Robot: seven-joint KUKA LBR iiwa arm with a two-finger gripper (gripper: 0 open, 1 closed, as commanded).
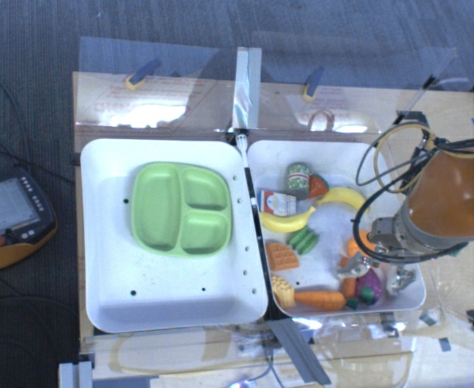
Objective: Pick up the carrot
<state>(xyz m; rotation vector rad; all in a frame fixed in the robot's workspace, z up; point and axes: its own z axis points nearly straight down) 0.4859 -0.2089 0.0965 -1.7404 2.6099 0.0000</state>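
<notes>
Inspecting: carrot (320, 300) lies ungrasped in the right bin (334, 156); I cannot tell the jaws' state; pickup outstanding.

A robotics lab: bench (140, 103) with taped plastic sheeting, cables, teach pendant (10, 217).

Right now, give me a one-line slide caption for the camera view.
KUKA arm's gripper hovers over the right bin of toy food, carrot lying near its front edge; green plate in left bin.
</notes>
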